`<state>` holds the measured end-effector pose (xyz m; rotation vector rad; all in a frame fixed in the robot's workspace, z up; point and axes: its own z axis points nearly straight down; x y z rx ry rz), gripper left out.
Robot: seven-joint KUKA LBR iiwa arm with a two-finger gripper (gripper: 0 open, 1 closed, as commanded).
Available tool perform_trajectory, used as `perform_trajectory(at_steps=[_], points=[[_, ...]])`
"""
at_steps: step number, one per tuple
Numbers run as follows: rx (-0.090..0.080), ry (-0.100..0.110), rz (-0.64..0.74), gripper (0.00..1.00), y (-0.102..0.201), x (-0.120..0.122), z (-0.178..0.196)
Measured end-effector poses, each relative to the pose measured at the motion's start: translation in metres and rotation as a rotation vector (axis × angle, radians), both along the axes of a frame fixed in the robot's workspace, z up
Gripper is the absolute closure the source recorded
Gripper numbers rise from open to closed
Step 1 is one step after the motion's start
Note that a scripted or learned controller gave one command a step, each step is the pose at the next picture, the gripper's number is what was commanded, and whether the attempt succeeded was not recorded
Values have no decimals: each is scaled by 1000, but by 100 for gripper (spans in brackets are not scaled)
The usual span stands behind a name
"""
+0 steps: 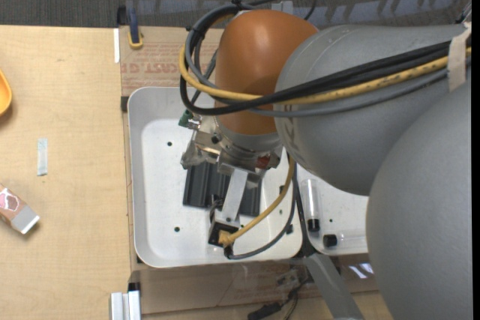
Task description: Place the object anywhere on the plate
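Note:
My gripper [221,191] hangs low over the middle of the left white bin [154,236], under the orange band of the arm. The wrist and its cables cover the bin floor beneath it, so I cannot make out any object between or below it. No plate can be made out, and the arm hides much of the right side.
A white marker-like stick [309,204] and a small white piece [330,240] lie in the right bin. On the bench to the left are an orange edge [4,95], a small grey strip [42,157] and a wrapped packet [18,210]. A blue clamp [133,30] stands at the back.

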<state>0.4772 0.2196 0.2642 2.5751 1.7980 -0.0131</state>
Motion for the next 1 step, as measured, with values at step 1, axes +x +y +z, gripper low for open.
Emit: perform_trajectory(at_steps=[1], points=[[-1,-5,-398,0,-21,43,60]])
